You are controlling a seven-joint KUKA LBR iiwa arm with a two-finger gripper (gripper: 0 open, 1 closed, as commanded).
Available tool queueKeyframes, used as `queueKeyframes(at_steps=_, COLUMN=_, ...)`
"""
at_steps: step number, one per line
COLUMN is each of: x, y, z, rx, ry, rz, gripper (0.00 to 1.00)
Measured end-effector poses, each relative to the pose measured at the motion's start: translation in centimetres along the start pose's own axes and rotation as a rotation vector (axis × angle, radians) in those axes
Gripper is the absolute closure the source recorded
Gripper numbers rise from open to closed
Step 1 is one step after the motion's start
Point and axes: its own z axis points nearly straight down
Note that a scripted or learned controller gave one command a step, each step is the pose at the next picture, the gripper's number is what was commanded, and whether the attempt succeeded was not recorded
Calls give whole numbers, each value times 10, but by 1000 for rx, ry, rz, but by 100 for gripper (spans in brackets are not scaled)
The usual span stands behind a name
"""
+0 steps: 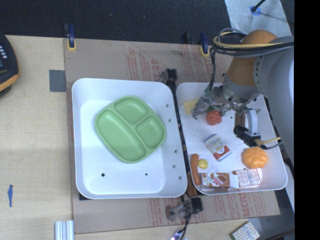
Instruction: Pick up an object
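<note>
My gripper [212, 107] hangs low over the back of the right bin [280, 181], reaching in from the right. A small red tomato-like object [214, 117] lies directly under its tip, partly covered by it, and I cannot see whether they touch. A pale yellow piece [189, 106] lies just left of the gripper. Further forward are a small white carton [217, 147] and an orange pepper-like object [255, 157]. Nothing is visibly held.
Along the right bin's front lie an orange carrot-like stick [194, 169], a small yellow ball [202, 164], a brown carton [215, 180] and a white and red packet [247, 177]. The left bin [85, 179] holds a green divided plate [131, 128].
</note>
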Motion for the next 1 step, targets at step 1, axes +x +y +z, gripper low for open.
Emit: queueKeyframes(at_steps=1, x=9, y=21, z=0, rx=6, ry=0, rz=4, gripper=0)
